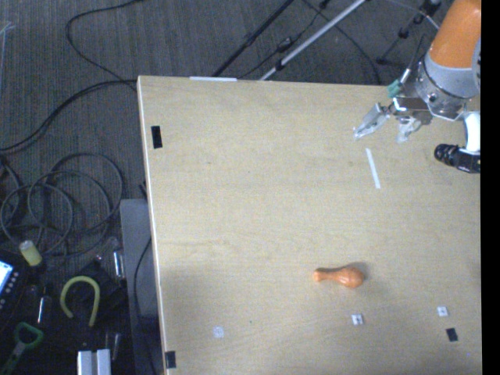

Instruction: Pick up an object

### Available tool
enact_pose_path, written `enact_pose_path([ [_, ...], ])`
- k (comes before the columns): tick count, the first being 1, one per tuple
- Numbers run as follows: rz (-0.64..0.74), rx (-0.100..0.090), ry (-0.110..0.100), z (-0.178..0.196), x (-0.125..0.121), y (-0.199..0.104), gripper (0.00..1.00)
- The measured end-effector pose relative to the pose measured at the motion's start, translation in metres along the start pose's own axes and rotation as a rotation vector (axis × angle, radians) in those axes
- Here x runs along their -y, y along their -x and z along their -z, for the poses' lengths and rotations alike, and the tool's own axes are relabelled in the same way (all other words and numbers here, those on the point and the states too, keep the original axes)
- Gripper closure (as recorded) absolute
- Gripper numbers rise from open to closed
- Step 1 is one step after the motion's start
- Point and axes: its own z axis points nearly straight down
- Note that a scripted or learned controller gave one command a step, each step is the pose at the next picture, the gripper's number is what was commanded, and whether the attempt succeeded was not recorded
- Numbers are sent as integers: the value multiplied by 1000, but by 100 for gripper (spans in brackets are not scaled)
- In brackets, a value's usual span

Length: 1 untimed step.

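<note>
Dark grey carpet floor (70,53) fills the left and top of the view. A pale wooden table (234,209) takes up the centre and right, with a flat, bare top.

The arm (459,33) comes in at the top right corner, its orange band above a grey wrist. Black cables (62,198) lie looped on the floor left of the table, and thin metal rods (332,18) lie slanted on the floor past the far edge. A green hook (78,294) lies on the floor at lower left among the clutter.

The gripper (383,134) hangs over the table's far right part, pointing left and down. Its fingers (364,130) are spread apart with nothing between them.

An orange gourd-shaped object (341,276) lies on its side on the near right part of the table, narrow end to the left, well apart from the gripper. A white stick (373,168) lies flat just below the gripper in the view; whether they touch can't be told.

Small marks on the table: a black patch (156,137) near the left edge, and two white tags (357,319) plus a black tag (451,334) near the front right.
</note>
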Motion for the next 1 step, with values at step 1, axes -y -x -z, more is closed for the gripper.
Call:
enact_pose_path([
  [1,204,3,0,-143,-5,-9,0],
])
